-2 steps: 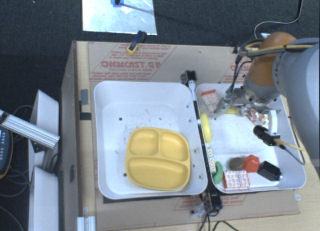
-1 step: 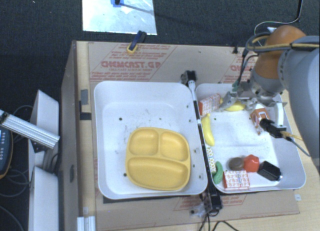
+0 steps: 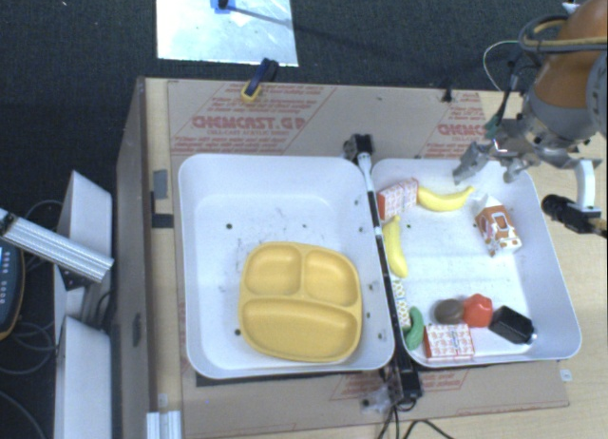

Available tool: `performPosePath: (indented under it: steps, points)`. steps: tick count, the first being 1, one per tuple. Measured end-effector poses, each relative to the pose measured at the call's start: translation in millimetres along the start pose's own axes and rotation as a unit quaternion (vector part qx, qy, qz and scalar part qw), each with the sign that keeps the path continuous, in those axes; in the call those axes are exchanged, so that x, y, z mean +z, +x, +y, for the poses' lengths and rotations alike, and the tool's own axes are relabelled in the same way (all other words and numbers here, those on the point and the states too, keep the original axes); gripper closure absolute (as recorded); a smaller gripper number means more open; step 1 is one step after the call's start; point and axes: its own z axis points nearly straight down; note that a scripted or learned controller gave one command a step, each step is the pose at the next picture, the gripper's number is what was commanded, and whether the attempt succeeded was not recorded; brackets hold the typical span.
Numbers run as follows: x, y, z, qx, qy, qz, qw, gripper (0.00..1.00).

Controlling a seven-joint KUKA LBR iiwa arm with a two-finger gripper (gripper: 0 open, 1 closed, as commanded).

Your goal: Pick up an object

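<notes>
My gripper (image 3: 492, 166) hovers over the far edge of the right bin (image 3: 551, 285), its two fingers spread open with nothing between them. Just below and left of it lies a yellow banana (image 3: 445, 200). An orange and white carton (image 3: 498, 228) lies a little below the gripper. A red and white box (image 3: 397, 198) sits at the bin's far left corner. A second banana (image 3: 394, 249) lies along the divider between the bins.
Near the right bin's front edge are a brown lump (image 3: 448, 311), a red piece (image 3: 478, 310), a black block (image 3: 511, 324), a red and white packet (image 3: 448, 340) and a green item (image 3: 414, 326). A yellow divided plate (image 3: 302, 299) lies in the left bin (image 3: 218, 200).
</notes>
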Motion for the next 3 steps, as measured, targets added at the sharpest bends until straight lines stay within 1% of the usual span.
performPosePath:
  steps: [1,2,3]
  points:
    - [26.9,-35.0,-32.0,0.001,0.002,0.0,1.0,0.0]
    - [88.0,-46.9,-14.4,0.0,0.003,0.001,1.0,0.0]
    - [94.3,-46.9,-43.6,0.001,0.002,0.001,1.0,0.0]
